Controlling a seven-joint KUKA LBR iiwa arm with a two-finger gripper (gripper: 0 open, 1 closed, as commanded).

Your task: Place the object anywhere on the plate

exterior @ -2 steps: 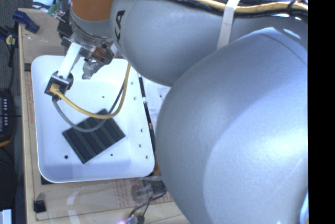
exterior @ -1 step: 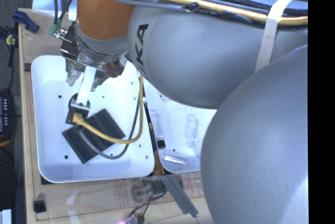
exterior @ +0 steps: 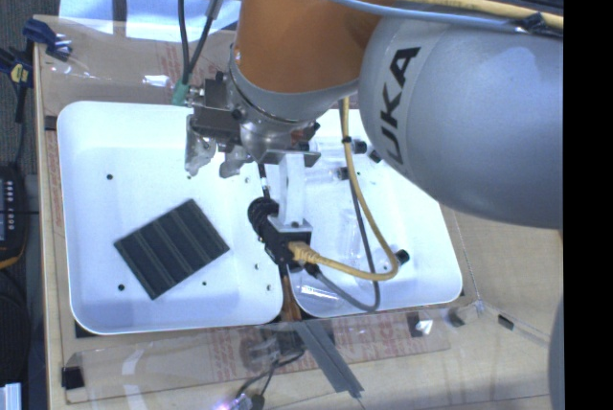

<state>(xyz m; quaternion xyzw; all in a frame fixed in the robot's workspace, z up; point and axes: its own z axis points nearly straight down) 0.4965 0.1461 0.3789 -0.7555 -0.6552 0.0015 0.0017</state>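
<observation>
— While the grey-and-orange arm [exterior: 383,54] fills the upper half of the view, where is the gripper [exterior: 213,159]?

— Over the left bin [exterior: 86,207], near its far right part, fingers pointing down at the white floor.

— Jaws open or closed?

— Slightly apart, as best I can make out; nothing sits between them, though the wrist crowds the view.

— And the plate?

— A dark ribbed square plate [exterior: 172,247] lies flat in the left bin, toward the near side, apart from the gripper.

— The right bin [exterior: 431,274]?

— Mostly hidden behind the arm and its yellow hose [exterior: 354,272].
</observation>
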